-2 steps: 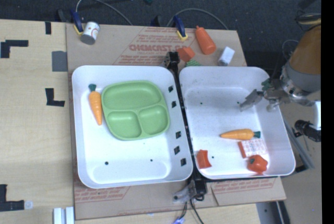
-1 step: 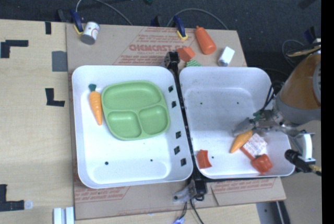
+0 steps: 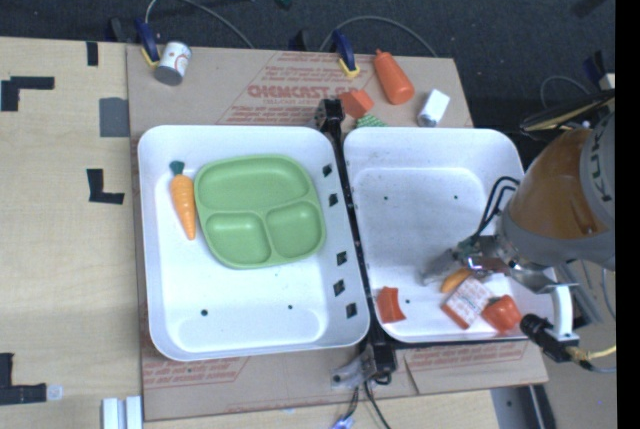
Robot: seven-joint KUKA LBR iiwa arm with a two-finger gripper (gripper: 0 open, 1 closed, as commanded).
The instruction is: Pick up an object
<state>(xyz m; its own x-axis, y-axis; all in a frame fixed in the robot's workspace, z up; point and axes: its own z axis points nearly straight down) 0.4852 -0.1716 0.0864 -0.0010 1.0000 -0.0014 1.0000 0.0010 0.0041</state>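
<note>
My gripper [image 3: 447,269] is low in the right bin [image 3: 420,157], near its front right part, at the end of the grey arm with its orange band [image 3: 560,192]. A small orange piece [image 3: 456,280] lies right under the gripper's tip, touching or nearly touching it. Just in front of it sit a white and red packet [image 3: 466,302] and a red-orange block [image 3: 501,314]. A small red block [image 3: 388,303] lies at the bin's front left corner.
The left bin [image 3: 160,247] holds a green divided plate [image 3: 260,210] and a toy carrot [image 3: 183,202]. Behind the bins lie an orange bottle [image 3: 393,77], a small red piece [image 3: 357,103], a white cube [image 3: 434,106] and a small can [image 3: 172,62].
</note>
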